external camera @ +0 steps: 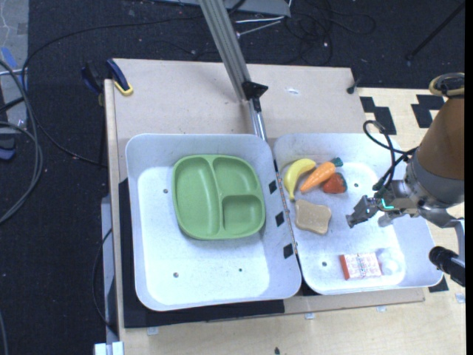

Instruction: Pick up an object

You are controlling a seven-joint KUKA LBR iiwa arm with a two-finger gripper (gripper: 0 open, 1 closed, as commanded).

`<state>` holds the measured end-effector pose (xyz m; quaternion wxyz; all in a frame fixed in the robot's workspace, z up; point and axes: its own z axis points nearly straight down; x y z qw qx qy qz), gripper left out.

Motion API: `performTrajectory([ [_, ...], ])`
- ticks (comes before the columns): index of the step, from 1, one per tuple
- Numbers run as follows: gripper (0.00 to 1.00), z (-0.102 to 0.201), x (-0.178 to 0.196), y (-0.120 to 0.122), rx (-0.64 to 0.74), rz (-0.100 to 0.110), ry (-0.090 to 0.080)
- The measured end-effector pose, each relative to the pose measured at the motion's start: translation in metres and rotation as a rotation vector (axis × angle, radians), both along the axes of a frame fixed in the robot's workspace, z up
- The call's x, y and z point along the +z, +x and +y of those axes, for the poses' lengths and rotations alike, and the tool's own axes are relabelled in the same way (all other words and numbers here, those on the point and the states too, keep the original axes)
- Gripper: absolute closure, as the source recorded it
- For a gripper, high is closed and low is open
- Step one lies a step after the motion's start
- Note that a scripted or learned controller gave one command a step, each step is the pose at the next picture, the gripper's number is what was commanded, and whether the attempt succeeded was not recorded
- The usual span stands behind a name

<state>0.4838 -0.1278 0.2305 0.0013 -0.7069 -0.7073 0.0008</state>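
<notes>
Nothing lifted so far, judging by how things lie. All candidate items resting on the floor of the right bin: a banana at upper left of that bin, a carrot lying across just right of it and touching, a red piece tucked under the carrot's right end, a slice of bread just below the banana, and a small red-and-white packet toward the lower right of the frame. Left bin carrying only a green divided plate, well apart from the arm.

Gripper hanging over the middle of the right bin, reaching in from the right edge of the frame, between the bread and the bin's right wall. Dark fingers pointing left toward the bread, near it but apart. Nothing visible between the jaws; whether parted or closed, impossible to tell at this angle and size. Height above the bin floor also unclear.

Left to do, by this reading: nearly everything. Still needed: settling over one item, most likely the bread or the red piece as nearest, closing on it, raising it clear of the bin.
</notes>
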Motion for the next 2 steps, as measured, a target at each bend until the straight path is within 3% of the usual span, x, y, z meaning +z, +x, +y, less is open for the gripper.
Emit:
performTrajectory([
  [1, 0.0, 0.0, 0.001, 0.001, 0.0, -0.002, 0.0],
  [2, 0.0, 0.007, -0.06, -0.004, -0.002, 0.003, 0.001],
])
